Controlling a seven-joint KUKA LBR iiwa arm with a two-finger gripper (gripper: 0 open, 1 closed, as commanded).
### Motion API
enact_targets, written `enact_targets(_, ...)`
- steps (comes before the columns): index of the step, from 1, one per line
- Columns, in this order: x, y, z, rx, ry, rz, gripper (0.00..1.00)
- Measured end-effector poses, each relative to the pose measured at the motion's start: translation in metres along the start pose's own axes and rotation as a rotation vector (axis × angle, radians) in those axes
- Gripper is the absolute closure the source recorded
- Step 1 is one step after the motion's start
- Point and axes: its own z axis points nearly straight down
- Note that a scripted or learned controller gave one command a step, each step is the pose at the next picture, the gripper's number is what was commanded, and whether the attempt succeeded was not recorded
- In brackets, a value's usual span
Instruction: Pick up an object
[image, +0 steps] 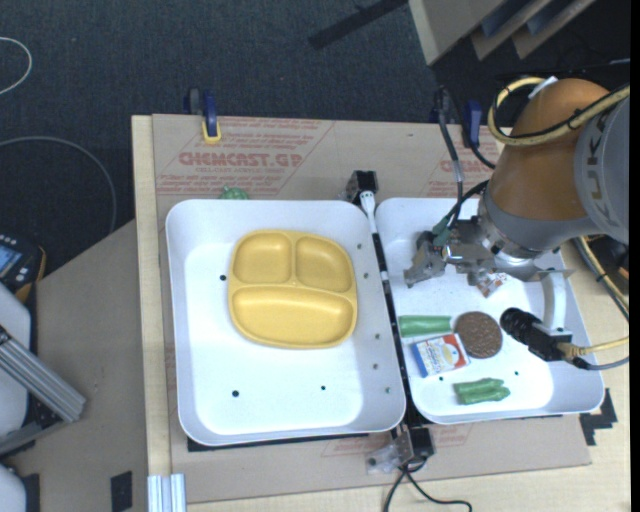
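Camera view: gripper (432, 262) hovered low in the right bin (580, 395), fingers' state unclear; green pod (424, 324), brown disc (478, 334), small packet (440, 355) lay nearby.

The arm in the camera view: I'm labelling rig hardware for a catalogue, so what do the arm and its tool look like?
The arm is bulky and rounded, grey, with a broad glossy orange band above the wrist. Yellow and black cables loop over its top. Below the band sits a grey metal tool with thin dark wires running to it, over the right white bin.
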Motion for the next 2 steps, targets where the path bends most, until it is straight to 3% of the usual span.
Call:
enact_targets(1,-0.004,0.0,-0.003,0.008,-0.002,0.006,1.0)
enact_targets(2,0.086,-0.006,0.026,0.017,0.002,-0.003,1.0)
